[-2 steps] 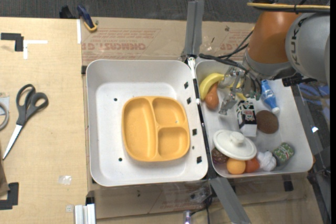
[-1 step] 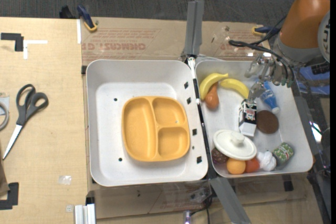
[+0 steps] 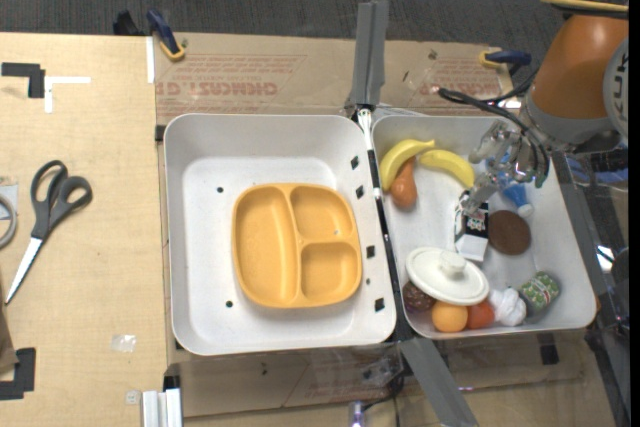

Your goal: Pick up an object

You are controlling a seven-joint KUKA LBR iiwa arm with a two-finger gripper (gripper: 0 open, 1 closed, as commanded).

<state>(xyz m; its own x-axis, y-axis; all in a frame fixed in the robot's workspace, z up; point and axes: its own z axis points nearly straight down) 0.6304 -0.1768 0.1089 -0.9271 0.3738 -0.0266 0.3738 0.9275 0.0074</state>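
The gripper [image 3: 500,177] hangs low over the far right part of the right bin [image 3: 575,245], its metal fingers a blur of grey and blue, so whether they stand apart or together cannot be told, and nothing can be seen clamped between them. Above it the arm [image 3: 585,75] rises to the orange band at the scene's right edge.

Just near of the gripper lies a small black and white box [image 3: 472,230], tilted, with a round brown object [image 3: 509,232] touching it on the right. To the left of the gripper a yellow banana [image 3: 425,160] curves across the far end of the bin, and an orange-brown pear-shaped fruit [image 3: 403,187] lies against its left end.

Nearer still sits a white lid with a knob [image 3: 447,274], and along the near wall are packed an orange ball [image 3: 450,317], a red object [image 3: 481,315], a crumpled white thing [image 3: 508,305] and a green patterned can [image 3: 539,291] — all close together.

The left bin [image 3: 190,245] holds a yellow divided tray [image 3: 297,244] with three compartments. On the bench [image 3: 80,315] to the far left lie black-handled scissors [image 3: 45,210].
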